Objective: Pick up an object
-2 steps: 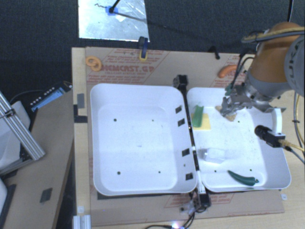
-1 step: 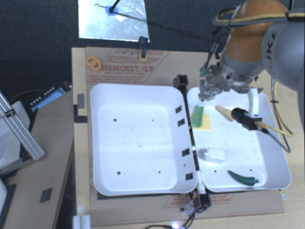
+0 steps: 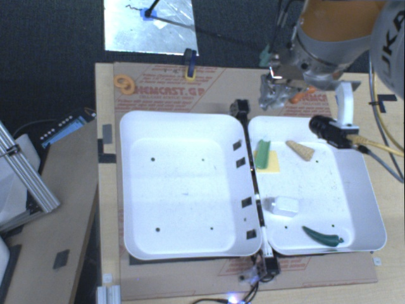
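Observation:
The right bin (image 3: 354,189) holds several items. A green strip (image 3: 261,152) lies partly over a yellow square (image 3: 273,163) near the divider. Toward the bin's back sits a tan wedge (image 3: 300,149). A small clear block (image 3: 284,206) rests low in the middle, and a dark green pod (image 3: 323,236) lies near the front rim. My gripper (image 3: 276,97) hangs above the cardboard just behind the right bin's back edge, raised off the contents. A small orange patch (image 3: 297,96) shows beside it; I cannot tell whether that is an object or print.
The left bin (image 3: 183,182) sits beside the right one, with black clips (image 3: 242,163) along the shared divider. A black cylinder on a white bracket (image 3: 332,130) overhangs the right bin's back right. A yellow clamp (image 3: 190,65) and an orange ring (image 3: 124,84) lie on the cardboard behind.

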### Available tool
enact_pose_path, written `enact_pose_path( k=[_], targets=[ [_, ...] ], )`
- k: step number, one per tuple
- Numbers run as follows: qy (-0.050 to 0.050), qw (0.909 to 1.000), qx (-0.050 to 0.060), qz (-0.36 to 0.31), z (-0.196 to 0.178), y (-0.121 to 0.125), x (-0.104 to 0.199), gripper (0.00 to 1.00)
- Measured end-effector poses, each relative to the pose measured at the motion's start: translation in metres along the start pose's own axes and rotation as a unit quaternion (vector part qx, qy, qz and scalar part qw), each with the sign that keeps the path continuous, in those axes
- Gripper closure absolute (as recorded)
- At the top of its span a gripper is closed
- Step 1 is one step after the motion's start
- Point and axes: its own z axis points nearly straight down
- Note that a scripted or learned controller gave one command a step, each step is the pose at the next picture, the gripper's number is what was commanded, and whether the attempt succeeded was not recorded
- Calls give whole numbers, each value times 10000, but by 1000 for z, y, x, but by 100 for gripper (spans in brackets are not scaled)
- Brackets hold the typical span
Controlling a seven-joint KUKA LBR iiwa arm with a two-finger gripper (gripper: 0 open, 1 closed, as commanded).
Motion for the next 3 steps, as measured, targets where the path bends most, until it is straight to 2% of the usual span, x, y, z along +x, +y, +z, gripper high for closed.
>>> enact_pose_path(
  k=[1, 2, 3],
  targets=[
    [-41, 9999, 69, 92, 12, 16, -79, 100],
    [-44, 9999, 63, 86, 0, 48, -145, 100],
    [-60, 9999, 63, 102, -17, 83, -259, 100]
  ],
)
